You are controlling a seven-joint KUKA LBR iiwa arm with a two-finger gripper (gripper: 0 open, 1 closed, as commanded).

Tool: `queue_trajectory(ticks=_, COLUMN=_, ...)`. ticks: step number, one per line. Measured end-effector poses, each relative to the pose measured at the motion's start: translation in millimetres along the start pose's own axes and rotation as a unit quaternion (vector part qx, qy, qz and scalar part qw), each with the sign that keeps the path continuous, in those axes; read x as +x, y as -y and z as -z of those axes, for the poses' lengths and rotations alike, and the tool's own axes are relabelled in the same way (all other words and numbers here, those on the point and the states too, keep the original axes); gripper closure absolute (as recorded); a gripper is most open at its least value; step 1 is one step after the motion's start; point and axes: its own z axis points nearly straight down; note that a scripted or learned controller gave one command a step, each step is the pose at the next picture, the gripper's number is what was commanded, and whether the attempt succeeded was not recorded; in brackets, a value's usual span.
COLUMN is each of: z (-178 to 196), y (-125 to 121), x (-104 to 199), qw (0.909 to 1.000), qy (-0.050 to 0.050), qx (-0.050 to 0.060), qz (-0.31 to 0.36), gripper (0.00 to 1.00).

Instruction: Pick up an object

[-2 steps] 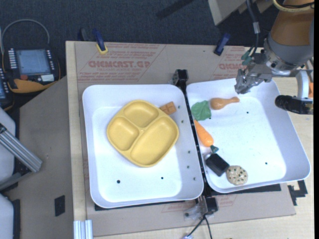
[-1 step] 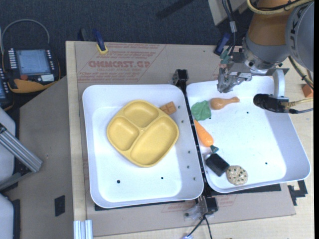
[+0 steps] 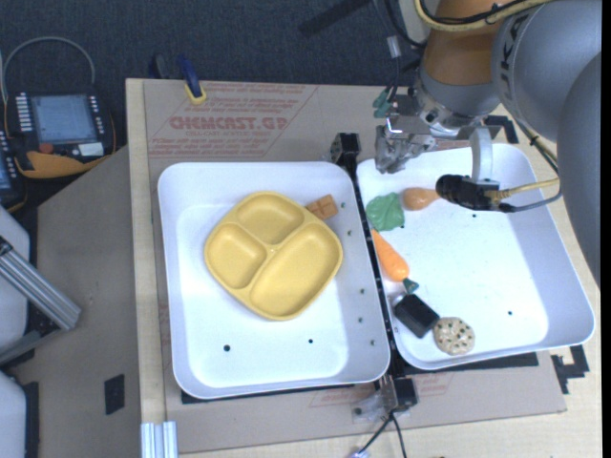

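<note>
Carrot [image 3: 389, 254], leaf [image 3: 386, 211], cookie [image 3: 452, 335] below claw [image 3: 391, 163].

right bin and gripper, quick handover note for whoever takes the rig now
Gripper: poised at the right bin's far-left corner, nothing seen between its fingers.
Right bin: green piece, orange-tan piece, carrot, black block, cookie.
Left bin: yellow divided plate, small brown block.
Done: nothing picked yet.
Left: grasp and lift one object; the green piece looks nearest.
</note>
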Motion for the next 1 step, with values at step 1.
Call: queue_trajectory(ticks=1, z=-13.5, y=-4.0, x=52.0, qw=1.0, qy=0.0, qx=0.001, qz=0.0, gripper=1.0)
